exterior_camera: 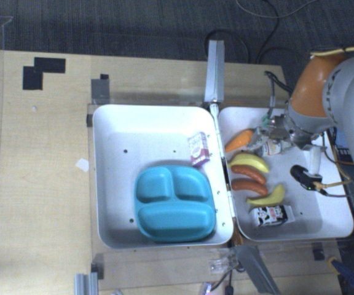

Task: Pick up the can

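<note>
Nearest me, the black-and-white patterned can (269,214) lies on its side close to the near edge of the right-hand shallow white bin (327,217), a little left of that edge's middle. Nothing grips it, and it is well apart from the claw. Just beyond it, a curved yellow banana (268,196) lies almost touching the can's far side. Level with these, in the left-hand shallow white bin (115,165), a blue plastic tray with three compartments (175,203) fills the near right corner.

Further back in the right bin, a red sausage-shaped piece (249,185) lies along the left wall, and a plump yellow oblong fruit (249,162) sits right behind it, the two touching. Across the dividing wall, a small pink-and-white packet (198,148) rests against the left bin's right wall, just beyond the tray.

Behind the yellow fruit an orange carrot (238,141) lies slanted near the right bin's far left corner. The claw (270,139) hangs low just right of the carrot, in the far half of that bin. I cannot tell whether it is wide or narrow, nor whether anything is in it. The grey arm with its orange band (312,91) reaches in over the bin's far right corner. Both bins stand on the pale wooden surface (42,177).
</note>
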{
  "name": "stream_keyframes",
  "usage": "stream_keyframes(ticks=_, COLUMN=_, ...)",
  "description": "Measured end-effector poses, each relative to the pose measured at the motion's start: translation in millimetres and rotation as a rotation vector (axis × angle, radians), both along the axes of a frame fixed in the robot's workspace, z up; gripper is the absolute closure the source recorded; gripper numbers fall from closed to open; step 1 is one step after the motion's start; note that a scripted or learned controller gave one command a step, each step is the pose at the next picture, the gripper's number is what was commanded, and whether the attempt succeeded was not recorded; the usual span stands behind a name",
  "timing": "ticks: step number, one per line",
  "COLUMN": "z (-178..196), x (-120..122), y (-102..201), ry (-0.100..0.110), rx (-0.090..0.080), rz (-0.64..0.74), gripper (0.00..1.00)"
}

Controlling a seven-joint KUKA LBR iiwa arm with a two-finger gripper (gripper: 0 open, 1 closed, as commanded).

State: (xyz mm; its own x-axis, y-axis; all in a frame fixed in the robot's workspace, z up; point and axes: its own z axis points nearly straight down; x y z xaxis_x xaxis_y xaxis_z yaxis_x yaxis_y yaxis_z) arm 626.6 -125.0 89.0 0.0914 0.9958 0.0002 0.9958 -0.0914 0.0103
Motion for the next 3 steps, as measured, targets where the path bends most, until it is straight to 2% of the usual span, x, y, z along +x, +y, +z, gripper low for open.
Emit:
stream_keyframes(ticks=1, z=-2.2, x=40.4, y=-17.5, ry=0.024, rx=0.004, rz=0.287, gripper=0.00)
stream_keyframes(ticks=2, z=0.7, x=4.2, y=-4.5, ry=-0.002, rx=-0.005, rz=0.299, gripper=0.00)
stream_keyframes(ticks=3, z=14.1, x=7.3, y=-3.5, ry=-0.011, rx=-0.007, rz=0.301, gripper=1.00)
